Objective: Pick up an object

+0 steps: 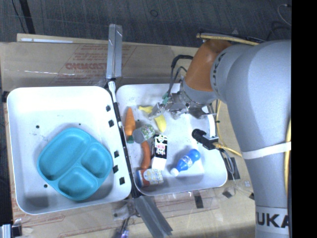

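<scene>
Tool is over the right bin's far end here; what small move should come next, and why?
Probably a short descent: the tool hangs right by the yellow piece near the right bin's far end, and nothing shows between it and that piece.

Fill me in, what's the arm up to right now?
The arm's gripper is down in the right bin, near its far edge, right at a yellow object. Whether it has hold of anything can't be told. Loose items lie nearby: an orange carrot, a blue bottle and a small carton. The left bin holds a blue divided tray.
</scene>
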`<state>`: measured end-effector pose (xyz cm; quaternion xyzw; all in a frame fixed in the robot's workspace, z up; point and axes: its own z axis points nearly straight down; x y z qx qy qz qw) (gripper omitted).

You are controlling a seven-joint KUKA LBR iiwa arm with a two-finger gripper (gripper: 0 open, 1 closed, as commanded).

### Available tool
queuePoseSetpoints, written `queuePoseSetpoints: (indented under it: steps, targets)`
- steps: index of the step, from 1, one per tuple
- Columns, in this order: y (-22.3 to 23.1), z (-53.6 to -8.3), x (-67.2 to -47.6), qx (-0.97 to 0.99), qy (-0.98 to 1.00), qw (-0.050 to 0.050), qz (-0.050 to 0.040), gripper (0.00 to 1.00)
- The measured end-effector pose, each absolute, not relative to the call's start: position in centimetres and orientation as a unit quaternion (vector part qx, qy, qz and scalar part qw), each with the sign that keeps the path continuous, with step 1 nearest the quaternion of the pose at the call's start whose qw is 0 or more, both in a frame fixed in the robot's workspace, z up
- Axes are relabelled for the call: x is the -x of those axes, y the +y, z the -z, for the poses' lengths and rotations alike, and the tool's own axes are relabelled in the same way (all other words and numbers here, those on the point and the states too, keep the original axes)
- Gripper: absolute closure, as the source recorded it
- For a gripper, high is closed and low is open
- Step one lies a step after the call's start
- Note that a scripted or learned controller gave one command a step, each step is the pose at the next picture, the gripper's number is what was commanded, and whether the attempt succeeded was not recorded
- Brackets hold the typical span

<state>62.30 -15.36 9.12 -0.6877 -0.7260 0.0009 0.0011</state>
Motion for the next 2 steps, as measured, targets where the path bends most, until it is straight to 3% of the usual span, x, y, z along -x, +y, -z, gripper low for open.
queuePoseSetpoints:
  steps: [1, 2]
  targets:
    - [-15.3, -10.1, -62.3, 0.686, -0.727, 0.002, -0.0013, 1.00]
    - [-16.4, -22.8, -60.8, 0.628, -0.778, 0.000, -0.0002, 1.00]
